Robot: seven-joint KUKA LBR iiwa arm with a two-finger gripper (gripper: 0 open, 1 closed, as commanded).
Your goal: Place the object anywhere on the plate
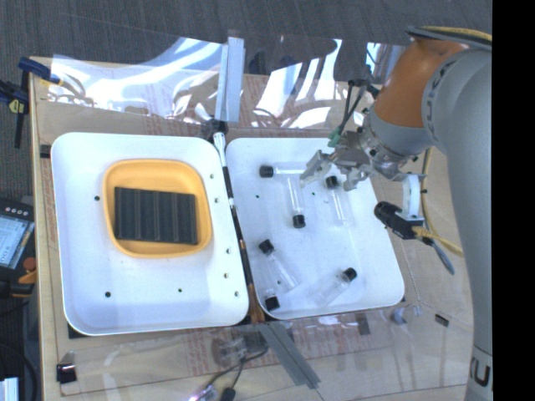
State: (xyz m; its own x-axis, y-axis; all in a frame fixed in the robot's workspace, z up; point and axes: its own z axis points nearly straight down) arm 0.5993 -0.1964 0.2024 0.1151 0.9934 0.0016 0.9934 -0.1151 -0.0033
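On your worktop (351,366), the smooth white right bin (380,261) holds clear black-capped vials (294,205); the hand (338,170) hovers there, grip unreadable; the rounded yellow plate (155,178) sits left

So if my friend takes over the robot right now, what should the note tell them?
Tool: hanging over the top of the right bin, above the vials; I can't tell if it's open or shut, and nothing is seen in it.
Vials: several clear ones with black caps lie scattered in the right bin, such as one near the front and one in the middle.
Plate: yellow with a dark ridged centre, in the left bin, with no vial on it.
Done: nothing placed yet.
Left: pick up a vial and set it on the plate.
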